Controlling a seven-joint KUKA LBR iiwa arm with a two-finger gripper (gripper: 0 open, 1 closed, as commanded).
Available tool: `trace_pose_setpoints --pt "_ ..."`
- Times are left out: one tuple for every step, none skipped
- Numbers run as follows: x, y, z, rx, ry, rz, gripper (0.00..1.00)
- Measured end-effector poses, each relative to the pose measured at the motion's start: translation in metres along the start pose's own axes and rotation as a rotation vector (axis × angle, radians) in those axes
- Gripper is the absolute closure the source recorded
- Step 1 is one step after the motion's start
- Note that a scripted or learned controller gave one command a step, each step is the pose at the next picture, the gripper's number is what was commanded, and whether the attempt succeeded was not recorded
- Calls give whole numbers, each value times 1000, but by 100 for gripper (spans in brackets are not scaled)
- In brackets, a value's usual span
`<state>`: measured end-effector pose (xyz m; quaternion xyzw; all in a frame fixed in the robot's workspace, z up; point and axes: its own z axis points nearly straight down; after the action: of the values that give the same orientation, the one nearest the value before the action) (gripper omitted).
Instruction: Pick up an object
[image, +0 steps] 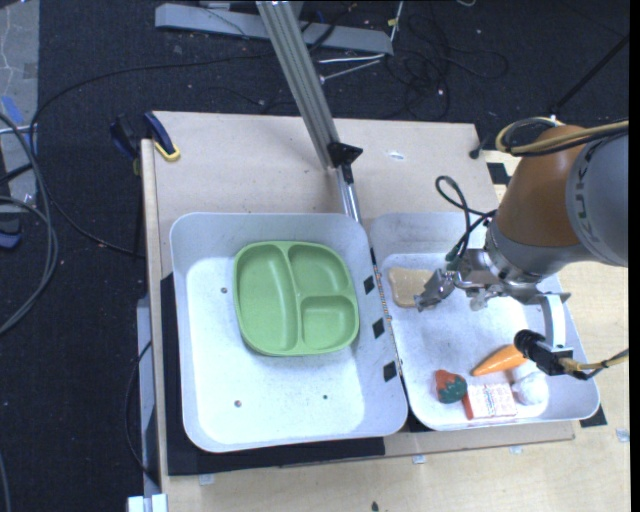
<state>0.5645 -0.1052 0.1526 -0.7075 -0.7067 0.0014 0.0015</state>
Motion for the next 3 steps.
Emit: trace_pose_setpoints --pt "1 -1 54 1 1 0 0" --pt "0 0 41 -4 0 0 100" --pt "-8 4 -6 -8 -1 0 100"
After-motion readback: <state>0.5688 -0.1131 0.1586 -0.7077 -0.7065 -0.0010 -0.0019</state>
